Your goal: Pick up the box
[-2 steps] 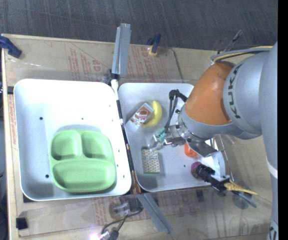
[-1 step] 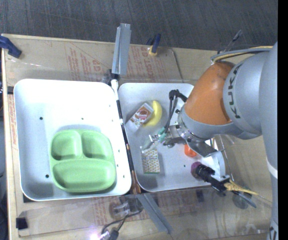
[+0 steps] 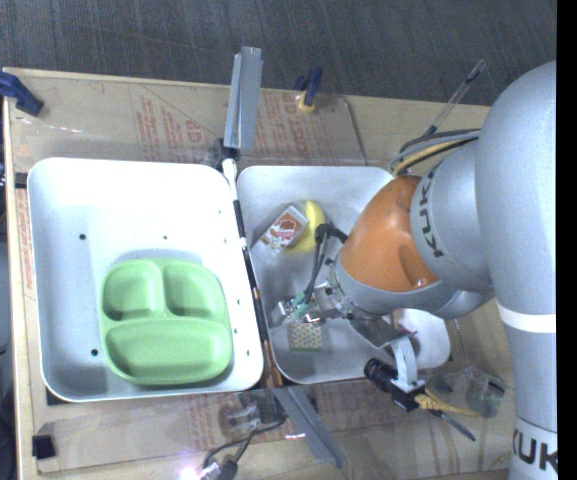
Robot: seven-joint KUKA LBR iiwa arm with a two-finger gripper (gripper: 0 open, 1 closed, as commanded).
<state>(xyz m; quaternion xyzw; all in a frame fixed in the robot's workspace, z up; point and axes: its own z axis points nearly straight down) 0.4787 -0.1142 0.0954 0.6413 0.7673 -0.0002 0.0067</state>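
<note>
While the arm (image 3: 418, 248) hangs low over the right bin (image 3: 268, 183), the box (image 3: 286, 230) lies untouched near that bin's far wall, beside a yellow item (image 3: 315, 214). The jaws' state cannot be told. A good grasp likely needs centring over the box first.

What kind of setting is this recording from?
Most likely a robotics lab bench, not a home or kitchen: two white bins sit on a plywood board held by clamps, and the grey-and-orange arm reaches into the right one.
</note>
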